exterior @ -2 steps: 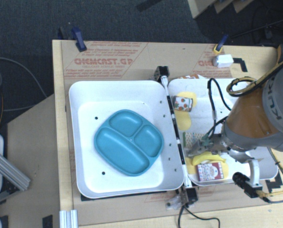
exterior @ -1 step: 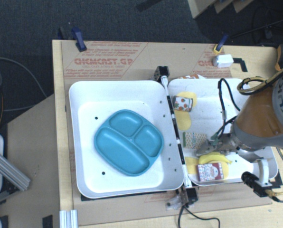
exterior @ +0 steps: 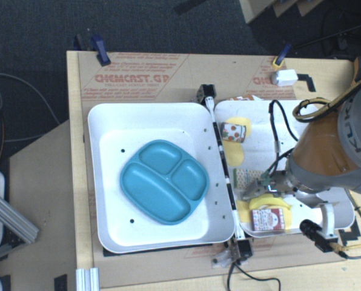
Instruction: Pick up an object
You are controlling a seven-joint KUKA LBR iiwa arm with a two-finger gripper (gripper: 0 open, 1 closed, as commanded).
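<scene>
Gripper (exterior: 257, 188) low in the right bin (exterior: 253, 110), fingers parted and bare, tips just beside a speckled packet (exterior: 246, 177) and above a red-and-white carton (exterior: 268, 219) on a yellow item (exterior: 277, 204). Likely target is the carton, near the bin's front wall: probably light, stiff, smooth-faced; best taken across its narrow sides. Left bin (exterior: 102, 120) holds a blue divided plate (exterior: 163, 180).

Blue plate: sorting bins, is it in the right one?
No, the blue plate lies in the left bin, apart from the gripper.
</scene>
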